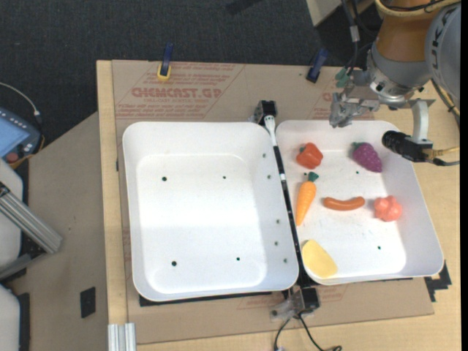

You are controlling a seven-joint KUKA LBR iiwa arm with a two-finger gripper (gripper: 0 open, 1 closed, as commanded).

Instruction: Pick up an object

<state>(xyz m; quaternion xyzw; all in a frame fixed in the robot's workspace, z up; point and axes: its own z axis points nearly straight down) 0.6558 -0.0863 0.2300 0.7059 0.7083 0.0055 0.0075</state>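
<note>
Cardboard (183,93) reads "CHEMCAST GP"; jaws (341,117) above right bin (417,218), open/shut unclear.

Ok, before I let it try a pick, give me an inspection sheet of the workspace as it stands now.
Surface: two white bins side by side on a cardboard sheet; left bin holds no items.
Job's things: in the right bin, a red pepper, purple grapes, a carrot, a sausage, a pink piece and a yellow piece, all lying apart.
Clutter: nothing seen in the bins.
Grippers: gripper hangs over the right bin's far edge, holding nothing.
Cables: a cable runs down to the wrist; another trails at the near edge.
Surroundings: clamps on the cardboard's far edge; dark floor.
</note>
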